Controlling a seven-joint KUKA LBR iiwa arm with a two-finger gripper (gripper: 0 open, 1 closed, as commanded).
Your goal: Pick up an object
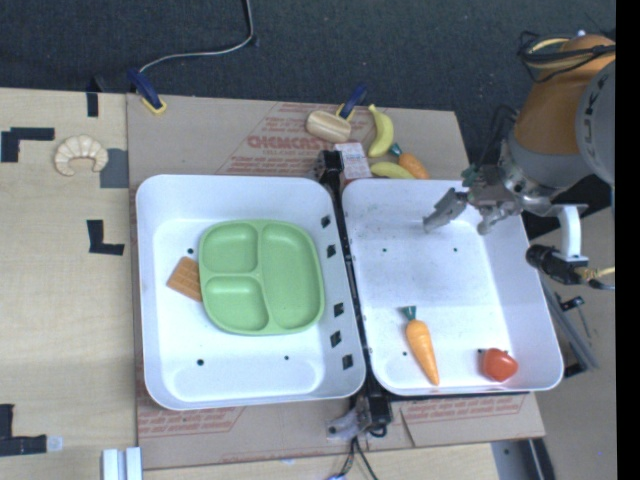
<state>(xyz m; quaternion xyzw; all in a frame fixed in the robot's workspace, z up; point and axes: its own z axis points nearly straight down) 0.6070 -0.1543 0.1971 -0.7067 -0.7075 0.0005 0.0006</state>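
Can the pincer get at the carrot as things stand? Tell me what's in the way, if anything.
Probably yes. The carrot lies alone on the floor of the right bin, apart from the red piece by the corner. The pincer hovers over the same bin's far end, with bare floor between.

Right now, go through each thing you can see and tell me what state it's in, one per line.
gripper: open, holding nothing, above the right bin's far end
carrot: lying flat in the right bin
tomato: resting in the right bin's near corner
green plate: right side up in the left bin
cracker: partly tucked under the green plate
croissant: on the bench, outside the bins
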